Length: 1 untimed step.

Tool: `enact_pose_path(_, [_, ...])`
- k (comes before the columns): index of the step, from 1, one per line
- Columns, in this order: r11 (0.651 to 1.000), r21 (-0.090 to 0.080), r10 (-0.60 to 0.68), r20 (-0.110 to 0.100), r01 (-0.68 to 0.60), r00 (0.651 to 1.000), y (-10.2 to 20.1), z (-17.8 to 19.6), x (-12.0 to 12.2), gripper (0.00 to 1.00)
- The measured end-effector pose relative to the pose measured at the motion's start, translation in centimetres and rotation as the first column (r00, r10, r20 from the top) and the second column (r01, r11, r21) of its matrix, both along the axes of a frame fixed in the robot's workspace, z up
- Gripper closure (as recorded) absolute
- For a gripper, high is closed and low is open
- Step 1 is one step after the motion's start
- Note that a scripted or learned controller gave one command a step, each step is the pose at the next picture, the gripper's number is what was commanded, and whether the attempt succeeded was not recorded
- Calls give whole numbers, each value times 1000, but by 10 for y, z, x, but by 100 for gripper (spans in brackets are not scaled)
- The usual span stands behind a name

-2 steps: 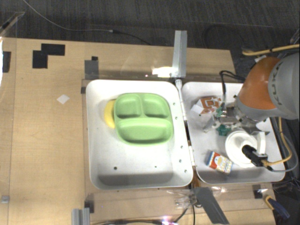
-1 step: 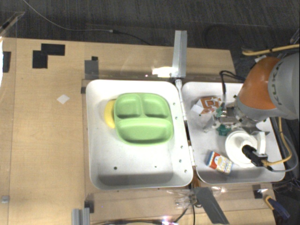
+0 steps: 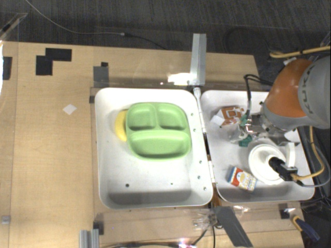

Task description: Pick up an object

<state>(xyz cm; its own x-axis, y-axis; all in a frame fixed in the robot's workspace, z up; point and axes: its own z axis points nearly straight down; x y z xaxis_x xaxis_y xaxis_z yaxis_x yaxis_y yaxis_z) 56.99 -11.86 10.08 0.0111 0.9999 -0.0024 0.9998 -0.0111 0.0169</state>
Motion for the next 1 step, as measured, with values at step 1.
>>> enact_pose_path(1, [999, 2, 53, -11, -53, 999, 62, 147, -56, 100])
